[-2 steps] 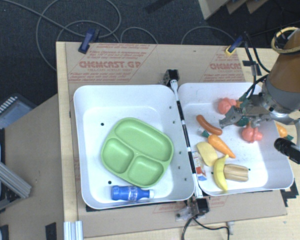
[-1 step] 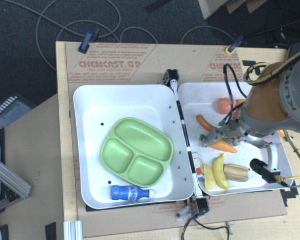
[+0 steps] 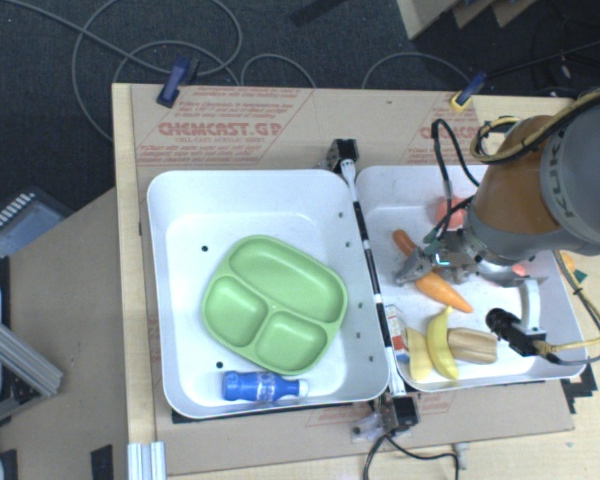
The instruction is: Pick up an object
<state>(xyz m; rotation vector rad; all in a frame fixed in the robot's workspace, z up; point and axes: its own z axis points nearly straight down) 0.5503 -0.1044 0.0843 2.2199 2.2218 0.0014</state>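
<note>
Jaws low in rt bin, by carrot.

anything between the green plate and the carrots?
In the camera view, only the adjoining bin walls separate the green plate from the carrots; otherwise bare white bin floor.

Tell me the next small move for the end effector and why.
Probably a short descent toward the orange carrot. The end effector sits low in the right bin, right beside the carrot's upper end, with the banana further toward the bin's front. Whether it already grips anything is unclear.
</note>
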